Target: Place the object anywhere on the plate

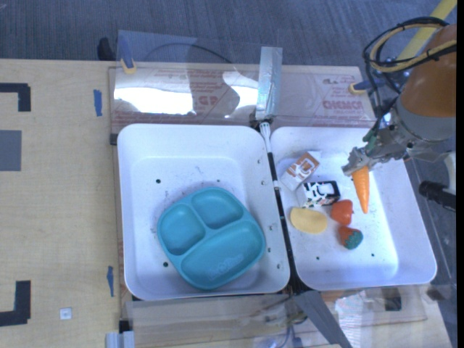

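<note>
teal plate (210, 238) with three compartments sits in left bin (138, 194), nothing on it. right bin (406, 259) holds orange carrot (361, 188), red tomato-like piece (341, 211), strawberry (351, 238), yellow piece (309, 220), black-white item (320, 191), small carton (301, 169). gripper (360, 162) closed on carrot's top end; carrot hangs upright over right bin, well apart from plate.

Setting: robotics lab bench; evidence was a grey-and-orange arm (424, 100) trailing bundled cables; two white bins (138, 194) side by side on a plywood bench (51, 194); blue tape marks (97, 101); toy foods (330, 201); grey carpet (217, 6).
</note>
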